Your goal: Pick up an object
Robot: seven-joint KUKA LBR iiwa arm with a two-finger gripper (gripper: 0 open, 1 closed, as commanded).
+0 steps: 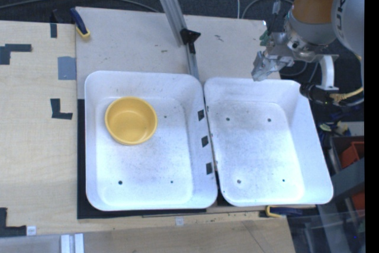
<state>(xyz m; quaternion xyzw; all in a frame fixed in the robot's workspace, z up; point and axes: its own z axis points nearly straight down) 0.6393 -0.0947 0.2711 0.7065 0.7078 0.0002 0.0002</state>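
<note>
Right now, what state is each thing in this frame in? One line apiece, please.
Yellow bowl: upright, mouth up, resting in the left bin's upper left part, nothing inside it.
Left bin: flat on the bench, holding the bowl.
Right bin: flat on the bench, edge against the left bin.
Gripper: above the right bin's far rim, holding nothing that can be seen.
</note>
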